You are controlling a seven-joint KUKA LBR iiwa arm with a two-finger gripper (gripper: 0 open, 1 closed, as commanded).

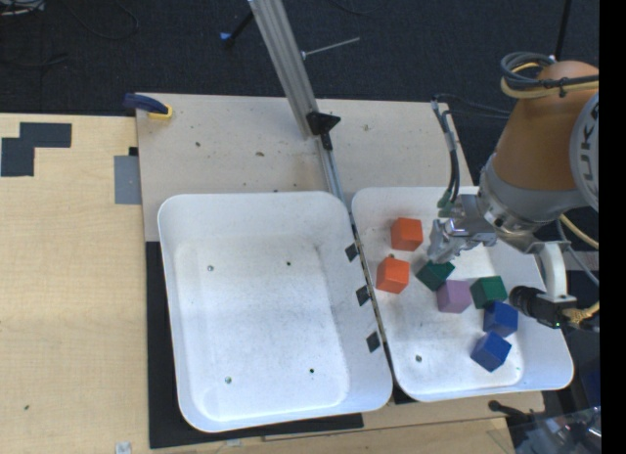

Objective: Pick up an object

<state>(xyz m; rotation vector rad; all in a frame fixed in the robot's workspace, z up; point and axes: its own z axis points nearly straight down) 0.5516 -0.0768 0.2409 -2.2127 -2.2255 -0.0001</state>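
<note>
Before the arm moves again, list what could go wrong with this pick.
1. The gripper sits right above the dark green block, which lies tilted; it may slip out on closing.
2. The purple block and an orange block lie close beside it, so the fingers could nudge them.
3. The right bin is crowded, so a dropped block may scatter others.

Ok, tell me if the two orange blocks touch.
Apart. The camera view shows white bin floor between the upper orange block and the lower orange block.
</note>
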